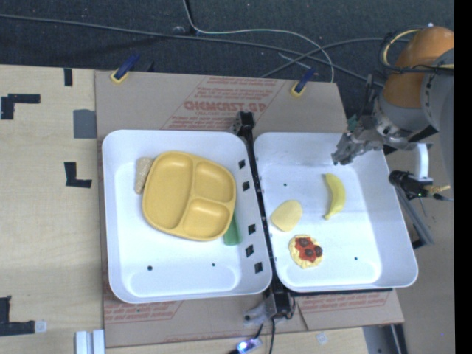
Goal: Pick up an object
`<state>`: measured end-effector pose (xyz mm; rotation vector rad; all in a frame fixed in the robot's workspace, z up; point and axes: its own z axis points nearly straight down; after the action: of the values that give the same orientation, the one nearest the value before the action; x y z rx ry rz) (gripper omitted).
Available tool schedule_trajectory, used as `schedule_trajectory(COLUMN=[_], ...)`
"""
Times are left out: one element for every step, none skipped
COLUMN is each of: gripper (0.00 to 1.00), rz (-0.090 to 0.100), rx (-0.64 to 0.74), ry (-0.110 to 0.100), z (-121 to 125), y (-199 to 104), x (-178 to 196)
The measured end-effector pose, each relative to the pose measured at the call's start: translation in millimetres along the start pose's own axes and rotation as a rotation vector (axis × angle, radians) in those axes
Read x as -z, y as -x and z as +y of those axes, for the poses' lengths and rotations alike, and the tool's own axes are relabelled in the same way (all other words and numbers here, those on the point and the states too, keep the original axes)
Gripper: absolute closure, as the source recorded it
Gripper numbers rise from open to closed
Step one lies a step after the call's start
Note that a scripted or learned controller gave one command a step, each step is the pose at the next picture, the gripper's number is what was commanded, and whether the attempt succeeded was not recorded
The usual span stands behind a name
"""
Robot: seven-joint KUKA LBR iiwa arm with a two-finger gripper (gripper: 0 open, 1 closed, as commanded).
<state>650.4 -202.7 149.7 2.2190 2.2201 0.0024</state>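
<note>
A yellow banana (334, 195) lies in the right bin (369, 271), with a pale yellow lump (286, 214) to its left and a small pizza-like piece with red topping (307, 251) nearer the front. My gripper (345, 153) hangs over the bin's back right part, just above and behind the banana's upper end. Nothing shows between its fingertips. In the left bin (177, 282) a yellow divided plate (189, 195) covers most of a tan sponge-like piece (141, 174) and a green piece (231, 231).
The arm (413, 72) with its orange band stands over the right bin's back right corner. A black divider (254, 198) with clips runs between the bins. Cables (243, 32) cross the dark floor behind the cardboard.
</note>
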Motion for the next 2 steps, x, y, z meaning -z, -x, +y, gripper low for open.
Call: schedule_trajectory(gripper=[1.00,1.00], rz=[-0.001,0.000], rx=[0.001,0.001], ry=[0.002,0.000], z=[11,12], y=[1,0], x=[58,87])
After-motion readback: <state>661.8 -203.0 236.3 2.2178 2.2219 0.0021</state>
